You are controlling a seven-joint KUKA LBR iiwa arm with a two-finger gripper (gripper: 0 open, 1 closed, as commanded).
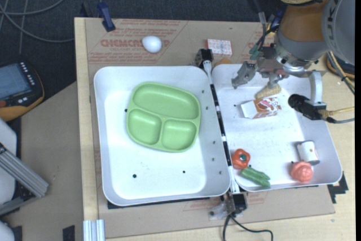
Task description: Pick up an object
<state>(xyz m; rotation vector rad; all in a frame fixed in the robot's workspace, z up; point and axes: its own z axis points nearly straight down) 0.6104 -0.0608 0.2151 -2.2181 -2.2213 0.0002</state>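
The gripper [256,71], jaws wide, should centre over the packet [260,106] and drop straight before closing.

Bright even overhead light, soft shadows, slightly grainy

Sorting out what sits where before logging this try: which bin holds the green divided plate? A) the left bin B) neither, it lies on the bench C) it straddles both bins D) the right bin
A: the green divided plate lies flat inside the left bin, apart from the small items in the right bin.
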